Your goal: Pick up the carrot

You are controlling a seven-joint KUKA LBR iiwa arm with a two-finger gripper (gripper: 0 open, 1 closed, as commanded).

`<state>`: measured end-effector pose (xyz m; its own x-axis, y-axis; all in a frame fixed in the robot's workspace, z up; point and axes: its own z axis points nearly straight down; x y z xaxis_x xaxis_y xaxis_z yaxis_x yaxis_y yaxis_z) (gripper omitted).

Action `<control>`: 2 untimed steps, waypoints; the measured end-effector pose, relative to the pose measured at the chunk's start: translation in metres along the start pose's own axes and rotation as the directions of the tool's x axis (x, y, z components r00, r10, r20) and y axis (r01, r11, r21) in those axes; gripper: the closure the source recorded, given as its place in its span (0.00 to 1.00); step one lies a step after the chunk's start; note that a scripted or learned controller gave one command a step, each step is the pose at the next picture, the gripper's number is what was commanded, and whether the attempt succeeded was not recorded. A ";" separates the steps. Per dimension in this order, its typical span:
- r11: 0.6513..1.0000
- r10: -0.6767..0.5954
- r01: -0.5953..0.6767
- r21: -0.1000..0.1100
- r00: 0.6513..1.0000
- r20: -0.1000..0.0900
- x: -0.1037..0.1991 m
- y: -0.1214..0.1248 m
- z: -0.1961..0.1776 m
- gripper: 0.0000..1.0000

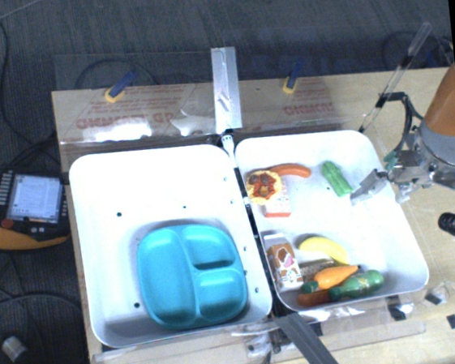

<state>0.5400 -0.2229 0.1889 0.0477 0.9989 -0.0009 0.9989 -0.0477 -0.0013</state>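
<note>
The carrot (336, 276) lies at the near edge of the right-hand bin (379, 225), well below and to the left of the hand (390, 179) as the camera sees it, wedged in a cluster of toy food. A banana (323, 248) sits just above the carrot, a dark green vegetable (357, 284) touches its lower side, and a small brown packet (283, 264) stands to its left. Nearer the hand, a green cucumber (336, 178) rests just to its left. The hand hovers over the bin's right rim, carrying nothing; whether it is wide or narrow cannot be told from this angle. By the look of it the reach has not yet begun: the next move calls for travel across the bin and a descent precise enough to single the carrot out from its crowding neighbours. A blue tray (191, 274) occupies the other bin on the desk.
</note>
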 end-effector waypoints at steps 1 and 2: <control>0.991 -0.131 0.131 0.001 0.991 -0.001 0.030 -0.051 0.007 0.00; 0.995 -0.096 0.096 0.000 0.995 -0.002 0.009 -0.038 -0.010 0.00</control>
<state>0.5029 -0.2117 0.1990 -0.0483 0.9988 0.0013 0.9988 0.0483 -0.0014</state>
